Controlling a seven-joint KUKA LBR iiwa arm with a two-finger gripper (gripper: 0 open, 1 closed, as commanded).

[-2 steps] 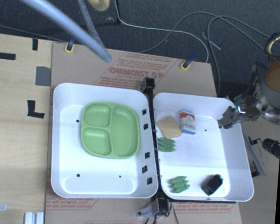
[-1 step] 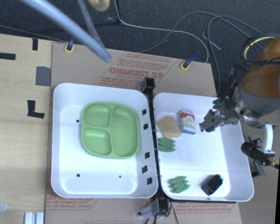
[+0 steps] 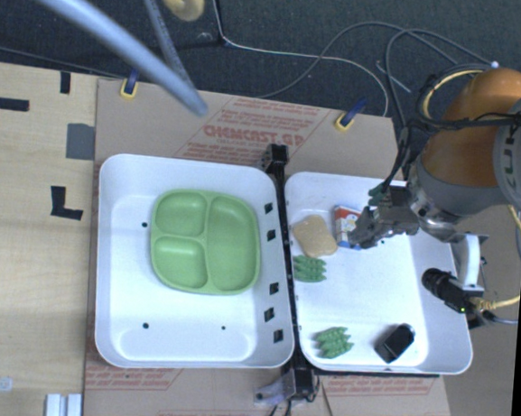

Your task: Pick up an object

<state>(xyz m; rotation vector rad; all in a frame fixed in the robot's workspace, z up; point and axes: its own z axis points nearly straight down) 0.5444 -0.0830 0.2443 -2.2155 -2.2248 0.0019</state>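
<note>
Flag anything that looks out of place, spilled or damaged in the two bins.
Nothing stands out. The green plate lies flat in the left bin; the tan piece, two green toys and a black object lie loose in the right bin.

Two white bins sitting side by side on cardboard sheet atop wooden bench. Left bin holding green divided plate, lying flat near bin's middle. Right bin lying against it, black clips joining shared edge. Dark cables trailing across far blue floor. Black tape marks showing on bench at left.
</note>
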